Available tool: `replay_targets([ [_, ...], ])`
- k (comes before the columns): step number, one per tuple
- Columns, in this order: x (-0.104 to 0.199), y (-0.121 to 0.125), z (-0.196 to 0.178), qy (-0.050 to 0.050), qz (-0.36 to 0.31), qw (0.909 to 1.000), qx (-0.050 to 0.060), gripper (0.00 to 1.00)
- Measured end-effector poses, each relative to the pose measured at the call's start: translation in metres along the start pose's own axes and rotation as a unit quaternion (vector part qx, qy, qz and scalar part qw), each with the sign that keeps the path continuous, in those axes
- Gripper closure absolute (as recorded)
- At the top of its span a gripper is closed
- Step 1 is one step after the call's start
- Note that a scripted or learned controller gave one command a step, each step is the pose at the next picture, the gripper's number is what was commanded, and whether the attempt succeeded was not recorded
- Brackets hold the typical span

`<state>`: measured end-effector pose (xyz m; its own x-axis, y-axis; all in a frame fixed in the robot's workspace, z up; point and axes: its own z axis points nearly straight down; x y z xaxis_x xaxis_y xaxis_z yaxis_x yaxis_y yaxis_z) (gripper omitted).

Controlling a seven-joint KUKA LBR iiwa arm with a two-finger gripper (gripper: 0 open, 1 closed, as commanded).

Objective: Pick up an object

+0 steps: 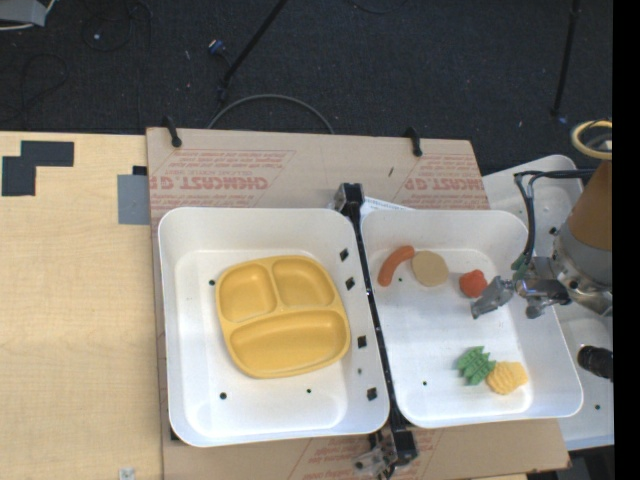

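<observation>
Beside one tray [283, 316], four toys [431, 269]

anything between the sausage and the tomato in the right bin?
Yes. In the camera view a tan round cookie sits between the sausage and the tomato, touching the sausage's end.

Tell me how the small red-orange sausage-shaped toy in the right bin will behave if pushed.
The red-orange sausage toy looks rounded and smooth, so it may roll or slip sideways. It seems small and probably light. It lies close to the tan round disc, which it could nudge.
</observation>
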<state>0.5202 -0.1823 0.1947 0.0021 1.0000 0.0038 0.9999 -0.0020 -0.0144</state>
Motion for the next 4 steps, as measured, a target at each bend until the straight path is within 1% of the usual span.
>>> replay_targets([
  [1, 0.0, 0.003, -0.005, -0.001, -0.001, 1.0, -0.006, 0.0],
  [2, -0.005, 0.0, 0.057, 0.0, -0.001, 1.0, -0.003, 0.0],
  [3, -0.005, 0.001, 0.108, -0.002, -0.001, 1.0, -0.007, 0.0],
  [4, -0.005, 0.001, 0.096, -0.001, 0.001, 1.0, -0.007, 1.0],
])
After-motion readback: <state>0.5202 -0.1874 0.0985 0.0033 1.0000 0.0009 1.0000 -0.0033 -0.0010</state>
